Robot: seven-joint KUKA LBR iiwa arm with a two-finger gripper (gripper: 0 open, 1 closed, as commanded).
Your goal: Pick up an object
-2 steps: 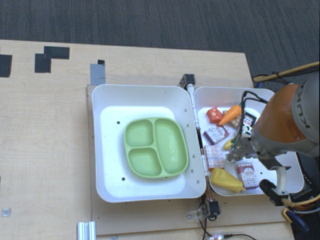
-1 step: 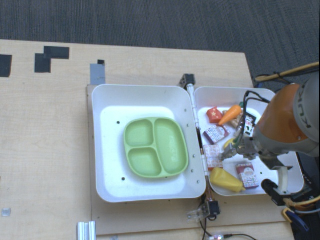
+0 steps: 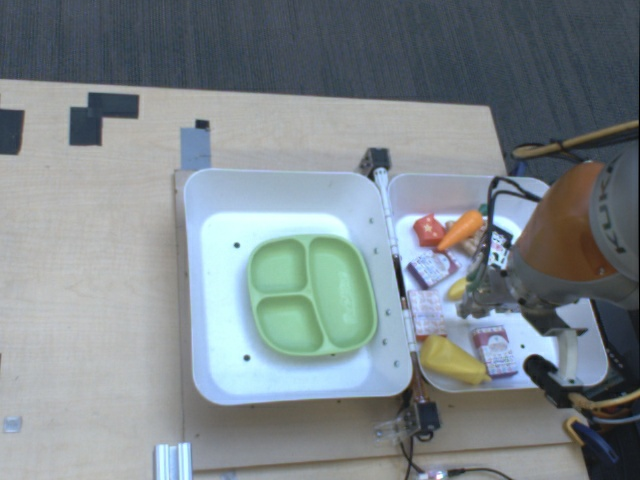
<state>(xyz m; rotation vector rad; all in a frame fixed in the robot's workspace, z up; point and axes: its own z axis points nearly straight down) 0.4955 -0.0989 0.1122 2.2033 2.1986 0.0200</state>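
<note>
The right bin [image 3: 590, 363] holds several small objects. An orange carrot [image 3: 460, 230] lies beside a red piece [image 3: 428, 229] at the back. A purple and white packet [image 3: 432, 267] and a pink packet [image 3: 428, 311] lie along the left wall. A yellow pepper [image 3: 452, 360] rests at the front, with a red carton [image 3: 494, 350] to its right. My gripper [image 3: 480, 296] points down into the middle of this bin, just right of a small yellow piece [image 3: 458, 289]. The arm's wrist covers what lies under it.
The left bin [image 3: 215, 298] holds a green plate [image 3: 312, 295] with three compartments. A metal clamp [image 3: 376, 160] sits at the back between the bins. Cables [image 3: 420, 423] lie at the front edge of the bench.
</note>
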